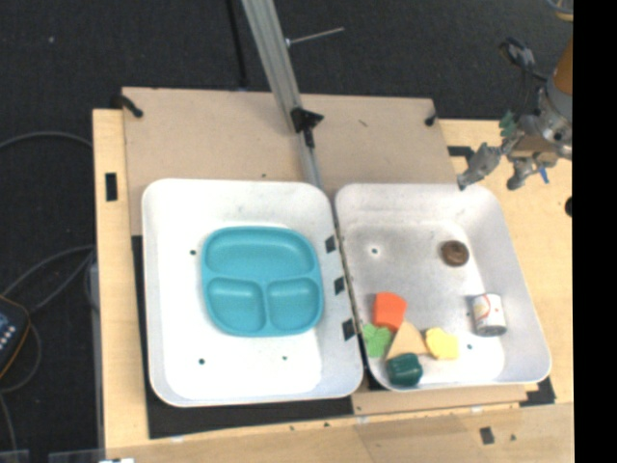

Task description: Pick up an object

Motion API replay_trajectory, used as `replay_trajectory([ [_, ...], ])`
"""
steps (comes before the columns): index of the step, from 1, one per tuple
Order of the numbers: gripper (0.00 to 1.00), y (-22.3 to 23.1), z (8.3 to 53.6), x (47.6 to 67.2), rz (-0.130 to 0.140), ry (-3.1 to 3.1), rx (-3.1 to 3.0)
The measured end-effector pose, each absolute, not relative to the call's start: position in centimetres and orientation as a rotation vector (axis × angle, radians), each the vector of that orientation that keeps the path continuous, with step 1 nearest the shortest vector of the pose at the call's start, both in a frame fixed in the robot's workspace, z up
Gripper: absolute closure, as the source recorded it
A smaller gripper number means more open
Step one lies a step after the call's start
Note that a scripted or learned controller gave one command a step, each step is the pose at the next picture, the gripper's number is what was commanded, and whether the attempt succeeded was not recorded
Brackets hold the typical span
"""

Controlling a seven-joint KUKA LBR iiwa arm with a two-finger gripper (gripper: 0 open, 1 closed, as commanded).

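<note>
The gripper hangs above the desk just past the far right corner of the right bin, outside its rim. Its two fingers stand well spread, with nothing between them and nothing touching them; the picture is coarse there, so the exact width is hard to judge.

Everything else is placed from that right bin. Near its middle right lies a small brown disc. Toward its right wall, nearer the front, a little can lies on its side. Along the front wall sits a cluster: an orange block, a light green piece to its front left, a tan wedge, a yellow piece and a dark green piece closest to the rim. All lie well apart from the gripper.

Left of the right bin, the left bin holds a teal divided plate.
</note>
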State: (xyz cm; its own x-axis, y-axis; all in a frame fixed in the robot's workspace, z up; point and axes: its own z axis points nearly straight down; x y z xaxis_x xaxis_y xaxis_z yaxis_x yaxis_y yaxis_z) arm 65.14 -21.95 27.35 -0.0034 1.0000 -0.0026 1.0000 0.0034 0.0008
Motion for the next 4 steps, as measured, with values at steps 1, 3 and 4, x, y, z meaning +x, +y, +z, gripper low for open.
replay_trajectory([
  [1,0.0,-22.0,27.4,65.1,-0.004,2.224,2.215],
  [3,0.0,-21.3,17.5,64.6,-0.005,2.225,2.218],
  [4,0.0,-21.7,13.3,64.9,-0.005,2.224,2.218],
])
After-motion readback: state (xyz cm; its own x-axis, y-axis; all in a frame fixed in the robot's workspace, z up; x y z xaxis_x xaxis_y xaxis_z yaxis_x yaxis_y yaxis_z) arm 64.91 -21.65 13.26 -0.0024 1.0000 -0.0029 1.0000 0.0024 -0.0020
